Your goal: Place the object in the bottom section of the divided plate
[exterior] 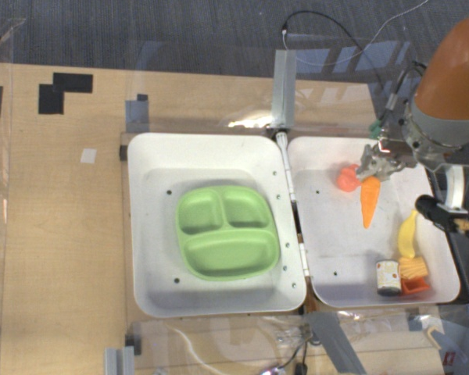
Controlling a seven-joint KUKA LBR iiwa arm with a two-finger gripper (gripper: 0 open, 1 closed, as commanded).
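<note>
The two-finger gripper (377, 165), finger state indeterminate, sits at the top end of the orange plastic carrot (369, 199), whose long axis runs downward, well right of the green divided plate (227, 232).

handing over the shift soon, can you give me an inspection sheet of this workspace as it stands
surface: wooden bench bearing left white bin and right white bin, side by side
job's things: green divided plate lies in the left bin, two small sections at the top, one wide section at the bottom, nothing in any section; carrot lies in the right bin
clutter: pink round item beside the carrot top; yellow banana, small can and orange-yellow item in the right bin's lower right corner
grippers: gripper low over the carrot's top end; grasp cannot be judged
cables: black cable loops behind the bins; more wires at the bottom edge
surroundings: black squares on the bench, dark floor beyond
</note>
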